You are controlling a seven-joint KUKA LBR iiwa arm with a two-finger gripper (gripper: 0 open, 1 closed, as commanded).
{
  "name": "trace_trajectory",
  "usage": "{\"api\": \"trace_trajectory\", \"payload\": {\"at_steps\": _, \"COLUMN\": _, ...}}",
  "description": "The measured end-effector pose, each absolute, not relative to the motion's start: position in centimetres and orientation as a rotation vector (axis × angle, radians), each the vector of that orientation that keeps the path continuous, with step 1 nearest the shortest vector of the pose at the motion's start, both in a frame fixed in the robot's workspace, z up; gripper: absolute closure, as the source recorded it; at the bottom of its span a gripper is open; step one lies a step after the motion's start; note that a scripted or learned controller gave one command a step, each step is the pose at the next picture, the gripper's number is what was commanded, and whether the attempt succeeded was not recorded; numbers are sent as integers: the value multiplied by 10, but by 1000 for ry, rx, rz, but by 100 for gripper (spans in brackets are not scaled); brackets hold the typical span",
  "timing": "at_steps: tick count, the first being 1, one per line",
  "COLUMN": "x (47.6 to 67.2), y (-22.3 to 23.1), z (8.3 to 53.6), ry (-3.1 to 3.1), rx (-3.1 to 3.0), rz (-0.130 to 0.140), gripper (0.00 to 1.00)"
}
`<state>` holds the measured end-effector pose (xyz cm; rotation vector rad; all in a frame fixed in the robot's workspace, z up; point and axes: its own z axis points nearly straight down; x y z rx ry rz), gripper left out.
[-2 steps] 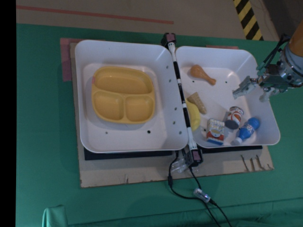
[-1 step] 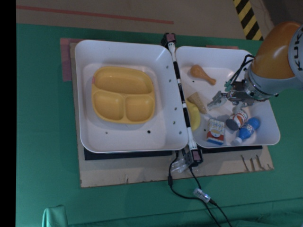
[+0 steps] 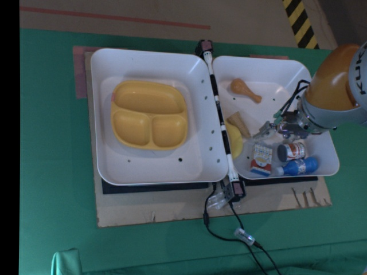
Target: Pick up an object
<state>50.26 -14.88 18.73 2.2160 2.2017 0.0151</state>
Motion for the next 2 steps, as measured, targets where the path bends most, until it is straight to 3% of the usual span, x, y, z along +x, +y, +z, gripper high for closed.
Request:
{"api": "trace_trajectory", "payload": {"at_steps": 1, "x": 505, "y": -153, "z": 202, "ry": 2182, "rx": 2214, "rz": 22, "gripper": 100}}
{"api": "trace_trajectory", "payload": {"at_steps": 2, "x": 505, "y": -153, "z": 202, "ry": 2182, "rx": 2215, "rz": 22, "gripper": 0}}
